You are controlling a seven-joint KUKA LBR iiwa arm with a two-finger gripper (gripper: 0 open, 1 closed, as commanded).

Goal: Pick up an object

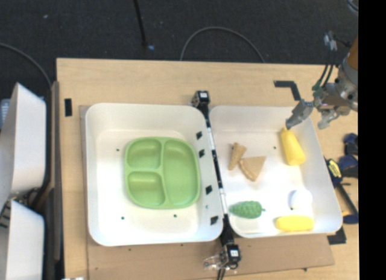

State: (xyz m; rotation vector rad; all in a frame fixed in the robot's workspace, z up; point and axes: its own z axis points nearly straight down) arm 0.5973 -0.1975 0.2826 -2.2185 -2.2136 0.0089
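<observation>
Jaws: spread apart, with nothing between them
Gripper [313, 114]: at the far right corner of the right bin [274, 116], above its rim
Nearest object: a yellow corn-like piece [292, 146] lies in the right bin just beside the fingers, apart from them
Other objects in right bin: two tan wedge pieces [245, 161] near the middle, touching each other; a green leafy piece [246, 209] at the near left; a yellow block [294, 223] at the near right; a small white round thing [300, 199] just above it
Left bin [99, 122]: holds a green divided plate [161, 172] with three compartments
Bench [120, 79]: light wood, under both bins
</observation>
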